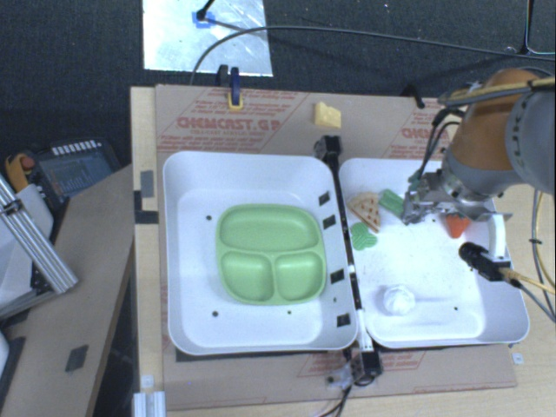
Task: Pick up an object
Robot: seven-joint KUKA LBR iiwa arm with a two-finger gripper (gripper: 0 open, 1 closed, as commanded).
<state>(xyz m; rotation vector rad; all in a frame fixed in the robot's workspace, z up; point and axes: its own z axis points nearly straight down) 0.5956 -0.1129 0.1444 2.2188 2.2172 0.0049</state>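
My gripper (419, 210) hangs low over the back of the right bin (434, 324), under the grey arm with its orange band. Just left of it lies a green block (391, 202), and beside that a tan waffle-like piece (366, 208). An orange-red object (456, 226) peeks out to the right of the gripper. A dark green leafy piece (364, 240) lies below the tan piece. A white round object (399, 300) rests near the bin's front. Nothing shows between the fingers.
The left bin (187, 320) holds a green three-compartment plate (269, 253). A yellow block (327, 115) sits on the cardboard behind the bins. A black divider strip (340, 233) runs between the bins. Cables trail off the arm at the right.
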